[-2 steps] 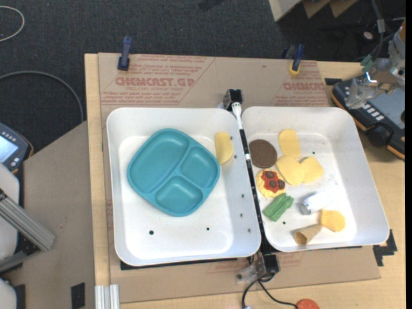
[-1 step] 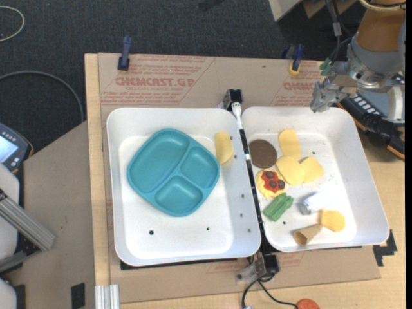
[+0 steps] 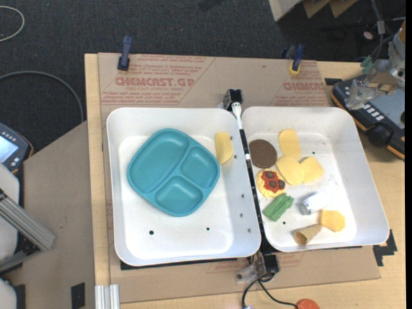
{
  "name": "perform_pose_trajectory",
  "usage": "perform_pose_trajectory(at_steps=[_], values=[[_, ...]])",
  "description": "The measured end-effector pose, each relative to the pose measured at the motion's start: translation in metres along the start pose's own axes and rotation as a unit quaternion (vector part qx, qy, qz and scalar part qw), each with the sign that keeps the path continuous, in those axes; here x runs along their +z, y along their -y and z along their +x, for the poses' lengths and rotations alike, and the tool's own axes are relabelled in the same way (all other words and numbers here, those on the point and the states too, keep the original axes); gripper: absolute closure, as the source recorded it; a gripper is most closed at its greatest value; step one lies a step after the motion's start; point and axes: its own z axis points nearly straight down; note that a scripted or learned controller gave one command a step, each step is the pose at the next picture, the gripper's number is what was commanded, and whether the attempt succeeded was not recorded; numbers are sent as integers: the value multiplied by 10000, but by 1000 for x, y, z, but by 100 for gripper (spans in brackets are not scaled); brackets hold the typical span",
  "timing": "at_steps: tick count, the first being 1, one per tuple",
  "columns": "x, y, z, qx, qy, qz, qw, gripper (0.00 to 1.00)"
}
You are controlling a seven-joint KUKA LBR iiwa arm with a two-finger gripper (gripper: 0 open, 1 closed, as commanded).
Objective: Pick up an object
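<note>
A: While the hand point(image 3: 374, 82) hangs over the table's far right corner, outside both bins, we cannot tell whether it is wide or narrow. We see nothing held in it.

B: Agreed. We place the nearest candidates in the right bin point(image 3: 360, 140): a yellow oval point(image 3: 290, 142) toward the far edge, with two more yellow pieces point(image 3: 300, 170) touching each other just on its near side.

A: From the hand, that group lies toward the table's near edge and to the left. We note the yellow oval's long axis runs roughly from far edge to near edge.

B: We judge a closing across its short width the likelier fit. The teal plate point(image 3: 170, 171) in the left bin point(image 3: 116, 172) lies well apart, further left.
</note>
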Motion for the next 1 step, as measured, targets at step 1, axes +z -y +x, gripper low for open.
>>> perform_pose_trajectory(at_steps=[1], values=[[32,0,139,-85,-56,34,9999,100]])
